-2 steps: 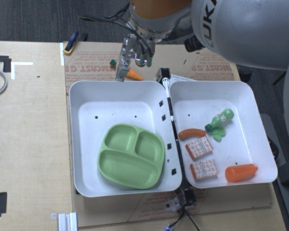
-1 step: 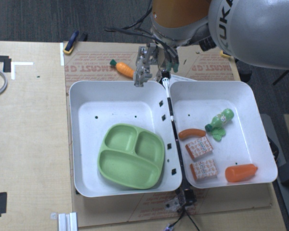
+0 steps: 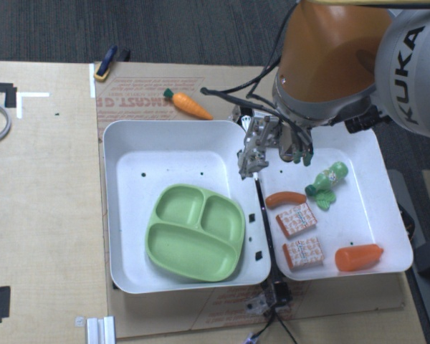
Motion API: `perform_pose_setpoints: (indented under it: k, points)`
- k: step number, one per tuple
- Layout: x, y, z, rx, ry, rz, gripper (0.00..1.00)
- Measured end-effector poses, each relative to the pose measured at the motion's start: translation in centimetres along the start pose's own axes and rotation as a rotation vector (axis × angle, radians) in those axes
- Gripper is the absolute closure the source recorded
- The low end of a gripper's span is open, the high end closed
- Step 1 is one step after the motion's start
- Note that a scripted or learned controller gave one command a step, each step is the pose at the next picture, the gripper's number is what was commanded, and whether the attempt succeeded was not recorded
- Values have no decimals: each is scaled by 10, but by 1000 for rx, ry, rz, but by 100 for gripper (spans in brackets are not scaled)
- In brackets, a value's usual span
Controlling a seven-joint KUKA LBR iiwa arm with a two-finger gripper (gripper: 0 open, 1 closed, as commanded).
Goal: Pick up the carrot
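My claw [image 3: 254, 153] hangs over the divider between bins, nothing gripped; can't tell its opening. Carrot [image 3: 188, 104] lies outside on the tabletop, behind the left bin [image 3: 122, 192]. Approach step: next, reach back-left.

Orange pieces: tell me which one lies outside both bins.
The carrot with the green top, lying on the cardboard behind the left bin. The orange sausage and the orange block both sit inside the right bin.

Robotics lab, KUKA arm [image 3: 358, 41], taped bench [image 3: 43, 192], white bins [image 3: 118, 213], toy food
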State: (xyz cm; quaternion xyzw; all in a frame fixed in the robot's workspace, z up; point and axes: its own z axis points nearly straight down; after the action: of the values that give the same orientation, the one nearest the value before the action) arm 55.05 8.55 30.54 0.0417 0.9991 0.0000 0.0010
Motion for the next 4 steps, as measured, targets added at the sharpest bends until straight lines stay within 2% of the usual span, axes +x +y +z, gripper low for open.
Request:
perform_pose_setpoints:
  k: [1,2,3,4]
  points:
    - [23,-60,19,0,0,-138,100]
    - [23,-60,19,0,-1,-138,0]
    - [8,-29,41,-1,0,-403,0]
    - [-47,-17,-9,-1,-3,-388,0]
